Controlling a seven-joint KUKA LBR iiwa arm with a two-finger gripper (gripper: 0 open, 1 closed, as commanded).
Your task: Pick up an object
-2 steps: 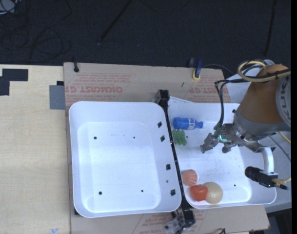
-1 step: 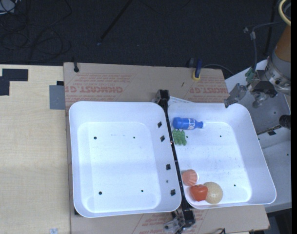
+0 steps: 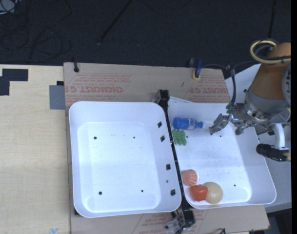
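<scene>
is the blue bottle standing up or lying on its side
Lying on its side. The blue bottle stretches flat across the floor of the right bin, cap end pointing toward the gripper, with a green thing just below it.

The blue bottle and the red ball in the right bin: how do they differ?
The blue bottle is long and lies on its side near the bin's far end; the red ball is round and sits at the near end. The bottle lies apart; the ball touches a cream ball. Both are in the right bin.
</scene>
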